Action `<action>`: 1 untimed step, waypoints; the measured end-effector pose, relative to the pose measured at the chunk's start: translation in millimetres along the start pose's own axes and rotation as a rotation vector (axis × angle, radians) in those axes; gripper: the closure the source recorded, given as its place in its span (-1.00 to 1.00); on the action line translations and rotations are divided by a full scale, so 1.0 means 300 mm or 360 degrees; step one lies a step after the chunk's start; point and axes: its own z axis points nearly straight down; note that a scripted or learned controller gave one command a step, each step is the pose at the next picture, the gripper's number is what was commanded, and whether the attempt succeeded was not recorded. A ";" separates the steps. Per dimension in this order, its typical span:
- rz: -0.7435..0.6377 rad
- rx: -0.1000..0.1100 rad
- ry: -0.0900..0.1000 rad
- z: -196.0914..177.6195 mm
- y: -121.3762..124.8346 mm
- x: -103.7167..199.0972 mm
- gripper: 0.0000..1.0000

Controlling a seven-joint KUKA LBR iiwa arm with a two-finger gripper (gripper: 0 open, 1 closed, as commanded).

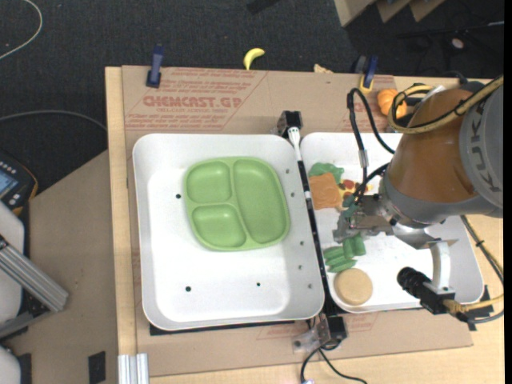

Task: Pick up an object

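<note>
Gripper (pixel 352 224) is lowered into right bin (pixel 472 272) over green toy pieces (pixel 346 253); jaw state can't be told. Nothing is seen lifted yet; pick judged unfinished.

The bench (pixel 200 102) is a flat brown cardboard-coloured surface with red printed lettering along its far part. Two shallow white bins sit on it side by side, touching along their inner edges. The left bin (pixel 160 278) takes up the middle of the bench; the right bin (pixel 384 298) lies against it toward the right edge. Two blue clamps grip the far edge, one (pixel 155 66) near the left corner and one (pixel 369 71) further right. A small yellow banana (pixel 254 56) lies at that far edge between them. An orange ball (pixel 387 100) rests near the far right corner, beside yellow and black cables (pixel 412 94).
</note>
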 end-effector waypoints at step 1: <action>0.0000 0.0006 -0.0002 0.019 0.097 0.195 1.00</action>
